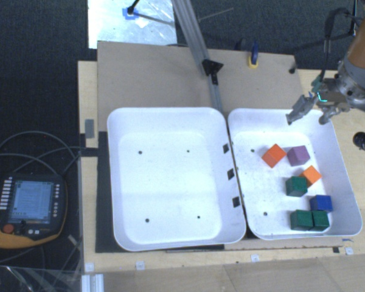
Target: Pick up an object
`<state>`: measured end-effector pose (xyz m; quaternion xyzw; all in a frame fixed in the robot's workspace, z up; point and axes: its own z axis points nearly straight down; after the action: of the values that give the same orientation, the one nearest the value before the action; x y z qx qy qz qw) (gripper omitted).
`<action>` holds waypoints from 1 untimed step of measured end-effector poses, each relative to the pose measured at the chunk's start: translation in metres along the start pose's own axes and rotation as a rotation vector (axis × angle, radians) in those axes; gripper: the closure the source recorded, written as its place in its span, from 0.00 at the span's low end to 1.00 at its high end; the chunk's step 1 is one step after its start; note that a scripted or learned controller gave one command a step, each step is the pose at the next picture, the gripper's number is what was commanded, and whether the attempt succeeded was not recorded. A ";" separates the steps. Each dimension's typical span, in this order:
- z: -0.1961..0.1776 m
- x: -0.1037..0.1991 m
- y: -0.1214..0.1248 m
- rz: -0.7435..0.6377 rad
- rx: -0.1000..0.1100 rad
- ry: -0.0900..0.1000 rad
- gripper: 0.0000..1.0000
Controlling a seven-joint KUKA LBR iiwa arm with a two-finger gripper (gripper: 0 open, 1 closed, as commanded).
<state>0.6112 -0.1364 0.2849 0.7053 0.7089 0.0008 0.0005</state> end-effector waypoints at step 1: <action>0.000 0.000 0.000 0.000 0.000 0.000 0.00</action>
<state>0.6113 -0.1364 0.2849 0.7053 0.7089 0.0007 0.0006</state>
